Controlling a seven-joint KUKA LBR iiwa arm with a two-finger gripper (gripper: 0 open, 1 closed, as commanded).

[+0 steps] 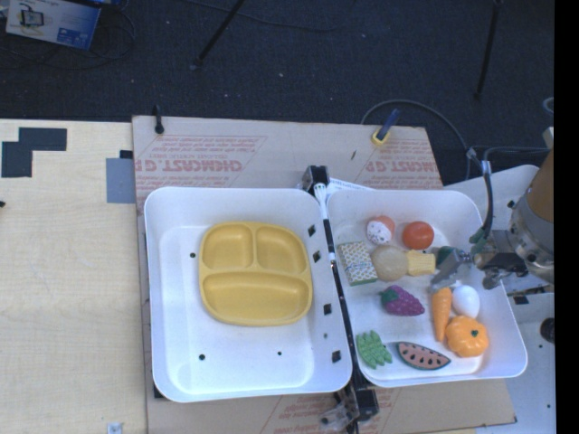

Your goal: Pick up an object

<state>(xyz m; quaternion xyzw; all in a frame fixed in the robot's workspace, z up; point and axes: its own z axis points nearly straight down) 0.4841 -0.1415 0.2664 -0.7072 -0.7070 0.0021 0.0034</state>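
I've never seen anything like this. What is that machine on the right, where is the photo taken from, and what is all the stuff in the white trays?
The photo comes from one fixed camera above the bench, looking down at a slant. The machine at the right edge is a robot arm; its gripper, a two-finger claw, sits low over the right-hand bin's right side. I can't tell whether it holds anything.

The left-hand bin holds a yellow divided plate. The right-hand bin holds toy food: a tomato, a carrot, a white egg, an orange pumpkin, purple grapes, a watermelon slice, a green leafy piece and a few others. The robot's job is to pick one up.
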